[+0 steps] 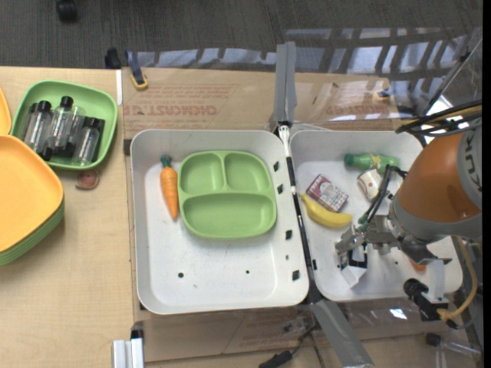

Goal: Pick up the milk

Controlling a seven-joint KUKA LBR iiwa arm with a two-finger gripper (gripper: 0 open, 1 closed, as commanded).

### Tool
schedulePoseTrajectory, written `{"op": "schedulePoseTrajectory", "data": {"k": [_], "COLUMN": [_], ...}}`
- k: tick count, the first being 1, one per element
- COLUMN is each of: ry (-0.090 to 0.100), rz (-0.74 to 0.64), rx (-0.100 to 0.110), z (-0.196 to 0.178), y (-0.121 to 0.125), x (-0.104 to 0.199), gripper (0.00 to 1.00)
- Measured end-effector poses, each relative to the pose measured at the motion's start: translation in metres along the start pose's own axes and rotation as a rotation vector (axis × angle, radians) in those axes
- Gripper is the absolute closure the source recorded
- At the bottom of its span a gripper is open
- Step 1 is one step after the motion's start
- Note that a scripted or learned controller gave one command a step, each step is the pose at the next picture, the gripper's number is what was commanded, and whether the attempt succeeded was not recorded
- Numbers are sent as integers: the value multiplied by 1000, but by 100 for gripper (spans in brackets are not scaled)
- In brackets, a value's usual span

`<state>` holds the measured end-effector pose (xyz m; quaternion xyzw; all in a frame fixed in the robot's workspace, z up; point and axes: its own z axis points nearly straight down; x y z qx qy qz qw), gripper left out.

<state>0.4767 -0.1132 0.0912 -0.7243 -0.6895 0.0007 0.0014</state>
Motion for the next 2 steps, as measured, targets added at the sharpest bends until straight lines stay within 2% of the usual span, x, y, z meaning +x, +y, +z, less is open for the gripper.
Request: {"op": "schedulePoseTrajectory", "data": {"k": [1,2], "ry": [0,-2], "rz": [7,375], "rx": [0,0], "z": [-9,-99], "y": [0,11], "x": [-1,40], "gripper": [100,100]}}
